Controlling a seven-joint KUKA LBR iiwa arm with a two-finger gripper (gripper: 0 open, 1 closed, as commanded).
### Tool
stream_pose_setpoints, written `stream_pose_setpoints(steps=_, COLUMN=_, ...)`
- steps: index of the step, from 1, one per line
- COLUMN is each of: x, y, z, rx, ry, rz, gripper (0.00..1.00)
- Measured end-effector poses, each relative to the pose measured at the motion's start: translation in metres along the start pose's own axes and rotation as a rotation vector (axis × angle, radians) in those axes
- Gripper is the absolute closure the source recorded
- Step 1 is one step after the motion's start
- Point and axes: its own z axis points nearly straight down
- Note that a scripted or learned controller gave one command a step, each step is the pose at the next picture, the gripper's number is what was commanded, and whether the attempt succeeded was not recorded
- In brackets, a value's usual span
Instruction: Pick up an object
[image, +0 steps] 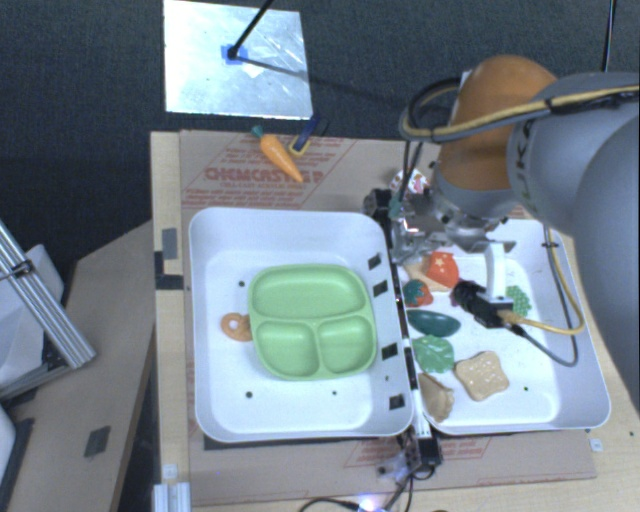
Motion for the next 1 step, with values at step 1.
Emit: stream_pose_setpoints(steps=1, x=0.0009, y=0.0103, z=-0.0085, rx=-0.003, ry=0.001, rz=-0.001, gripper=1.00)
